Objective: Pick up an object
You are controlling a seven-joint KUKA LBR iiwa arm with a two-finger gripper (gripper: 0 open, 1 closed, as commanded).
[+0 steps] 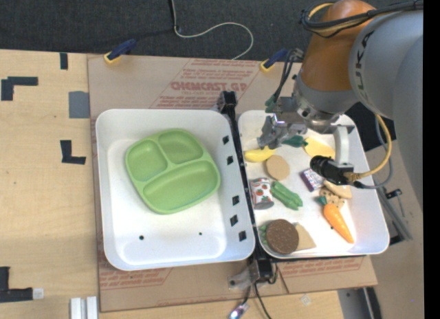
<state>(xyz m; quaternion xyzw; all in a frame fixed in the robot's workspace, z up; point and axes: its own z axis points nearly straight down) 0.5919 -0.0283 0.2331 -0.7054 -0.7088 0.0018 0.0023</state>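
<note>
We see 2 white bins side by side on the bench. The left bin (110,173) holds a green divided plate (172,170). The right bin (375,221) is crowded with toy food. The gripper (273,132) hangs over the bin's upper-left corner, and we cannot tell how far its fingers are spread or whether anything sits between them. Just below it, at 6 o'clock, lies a yellow banana (257,154), touching a tan cookie (278,168) at 4 o'clock from it. Lower down sit a small printed packet (262,193), a green pickle (287,196), and a brown patty (281,236). At 4 o'clock from the gripper lies an orange carrot (337,220). The arm (344,42) covers the bin's upper right.
</note>
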